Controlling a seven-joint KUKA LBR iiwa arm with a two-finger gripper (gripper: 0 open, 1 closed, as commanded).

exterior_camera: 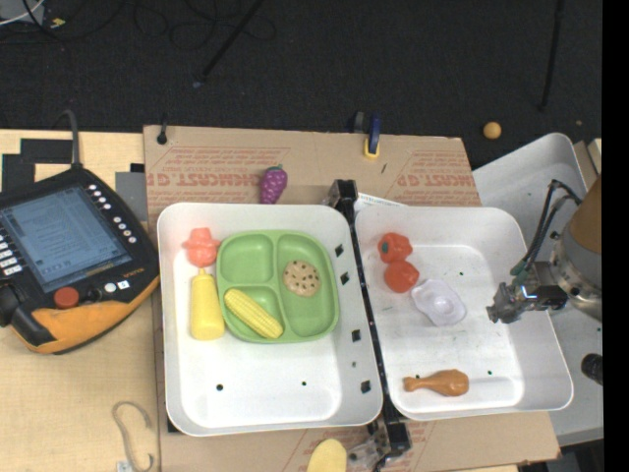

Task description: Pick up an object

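Gripper (503, 305) at right bin's (536, 386) three o'clock edge, nothing in it; grip state unclear. Approach step. Clear cup (438, 303) just beside at nine o'clock, drumstick (438, 383) at seven. Next: pick target, descend.

Two white bins (257, 401) are showing bright toys: a green plate (278, 285) is carrying a yellow corn cob (253, 314) and a speckled tan cookie (302, 278). A red pepper (397, 262) is glowing beside a brown drumstick (438, 383).
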